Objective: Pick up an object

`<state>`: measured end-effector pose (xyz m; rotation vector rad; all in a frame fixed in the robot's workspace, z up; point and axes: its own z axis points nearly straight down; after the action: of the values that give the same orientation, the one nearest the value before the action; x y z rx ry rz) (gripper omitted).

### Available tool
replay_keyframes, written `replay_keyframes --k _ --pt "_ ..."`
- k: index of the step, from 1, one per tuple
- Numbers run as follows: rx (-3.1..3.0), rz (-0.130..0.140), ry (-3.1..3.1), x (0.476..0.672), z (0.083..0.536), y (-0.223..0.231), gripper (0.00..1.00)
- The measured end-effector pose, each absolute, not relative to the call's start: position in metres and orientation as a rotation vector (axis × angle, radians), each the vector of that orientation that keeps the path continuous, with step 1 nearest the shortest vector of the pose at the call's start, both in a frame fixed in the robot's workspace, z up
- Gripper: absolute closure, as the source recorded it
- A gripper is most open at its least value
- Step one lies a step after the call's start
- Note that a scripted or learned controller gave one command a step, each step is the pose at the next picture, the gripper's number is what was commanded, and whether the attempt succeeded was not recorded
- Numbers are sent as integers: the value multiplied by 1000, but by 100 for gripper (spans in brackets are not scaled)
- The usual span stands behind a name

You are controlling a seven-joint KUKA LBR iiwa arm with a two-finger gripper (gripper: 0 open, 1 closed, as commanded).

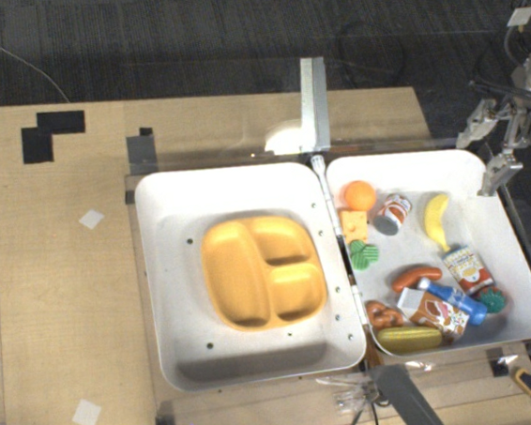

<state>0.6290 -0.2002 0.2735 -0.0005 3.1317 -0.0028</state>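
Looking down from the overhead camera view, you've got the gripper (pixel 493 150) parked just past the far right corner of the right bin (pixel 507 219), up off the toys, with its two fingers spread and nothing between them.

Nearest candidate to it is the banana (pixel 436 218). From the gripper it sits inward, toward the divider between the bins, and a bit closer to the front edge, so that's the diagonal you'd have to travel. Its long axis runs roughly far-to-near, slightly tilted, so I'd guess you want the fingers closing across it, side to side.

Just beyond the banana from the gripper's side is a small can (pixel 394 212), then an orange ball (pixel 359 195). The front of the bin is a crowded pile, messier to grab from.

The left bin (pixel 170 292), furthest from the gripper, carries a yellow divided tray (pixel 262 270).
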Motion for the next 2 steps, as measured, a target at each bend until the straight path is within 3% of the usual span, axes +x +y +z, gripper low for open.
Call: replay_keyframes --k 1,2 --pt "674 3 3066 650 147 -153 0" --pt "-18 -4 3129 661 89 -196 0"
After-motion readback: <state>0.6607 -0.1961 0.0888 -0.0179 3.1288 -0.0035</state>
